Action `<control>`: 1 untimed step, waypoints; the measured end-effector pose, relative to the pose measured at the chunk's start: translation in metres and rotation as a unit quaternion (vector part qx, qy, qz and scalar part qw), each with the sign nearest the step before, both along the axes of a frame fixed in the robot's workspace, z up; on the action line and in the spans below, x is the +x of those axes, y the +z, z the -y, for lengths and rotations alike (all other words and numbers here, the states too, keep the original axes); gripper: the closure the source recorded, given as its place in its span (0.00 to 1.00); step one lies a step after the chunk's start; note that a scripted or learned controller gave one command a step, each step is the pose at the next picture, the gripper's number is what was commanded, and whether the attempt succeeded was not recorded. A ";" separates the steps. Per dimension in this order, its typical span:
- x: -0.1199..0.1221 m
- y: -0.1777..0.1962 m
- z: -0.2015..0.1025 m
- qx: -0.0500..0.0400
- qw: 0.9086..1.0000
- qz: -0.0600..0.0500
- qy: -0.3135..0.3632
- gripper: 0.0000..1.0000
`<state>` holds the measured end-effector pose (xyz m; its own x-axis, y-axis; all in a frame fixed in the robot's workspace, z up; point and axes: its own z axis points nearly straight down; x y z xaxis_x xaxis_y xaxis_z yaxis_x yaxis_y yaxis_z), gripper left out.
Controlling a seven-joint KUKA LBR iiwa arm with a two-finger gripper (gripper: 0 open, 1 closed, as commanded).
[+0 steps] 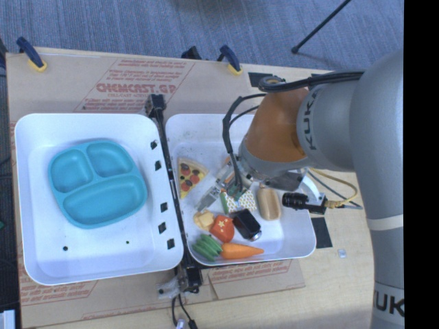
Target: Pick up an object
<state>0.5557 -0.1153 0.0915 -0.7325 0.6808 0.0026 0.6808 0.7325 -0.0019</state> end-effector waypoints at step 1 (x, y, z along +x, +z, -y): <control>0.042 0.001 0.005 0.000 0.994 0.002 0.110 0.00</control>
